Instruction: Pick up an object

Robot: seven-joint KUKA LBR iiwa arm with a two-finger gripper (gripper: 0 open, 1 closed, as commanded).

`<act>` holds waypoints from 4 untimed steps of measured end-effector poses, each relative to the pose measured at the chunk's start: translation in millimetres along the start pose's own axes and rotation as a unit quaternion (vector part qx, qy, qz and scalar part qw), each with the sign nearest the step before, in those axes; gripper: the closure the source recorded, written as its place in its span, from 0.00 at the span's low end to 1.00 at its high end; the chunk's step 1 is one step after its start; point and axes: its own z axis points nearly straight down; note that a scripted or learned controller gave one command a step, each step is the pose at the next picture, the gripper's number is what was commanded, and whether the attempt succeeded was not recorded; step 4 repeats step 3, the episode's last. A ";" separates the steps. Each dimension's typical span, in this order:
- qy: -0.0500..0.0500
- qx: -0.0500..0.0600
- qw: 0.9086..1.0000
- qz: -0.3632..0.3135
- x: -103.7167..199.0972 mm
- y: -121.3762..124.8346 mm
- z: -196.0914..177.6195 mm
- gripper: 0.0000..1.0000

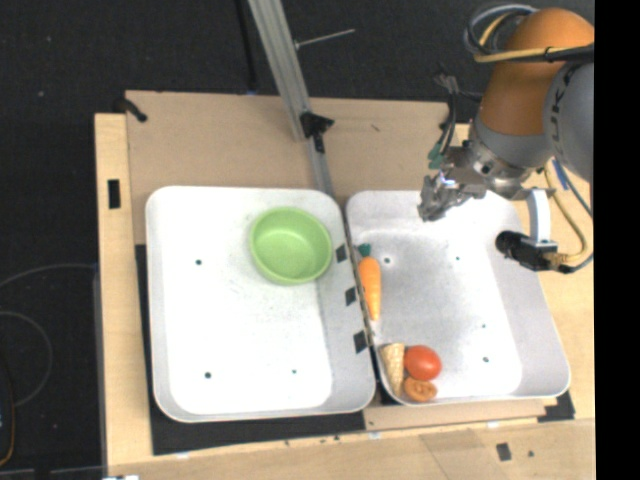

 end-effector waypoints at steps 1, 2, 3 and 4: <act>0.001 0.001 1.000 -0.001 42.8 5.6 3.0 1.00; 0.001 0.000 1.000 -0.002 105.2 10.7 0.5 1.00; 0.001 0.000 1.000 -0.002 154.6 13.3 4.6 1.00; 0.001 0.000 1.000 -0.002 154.6 13.3 4.6 1.00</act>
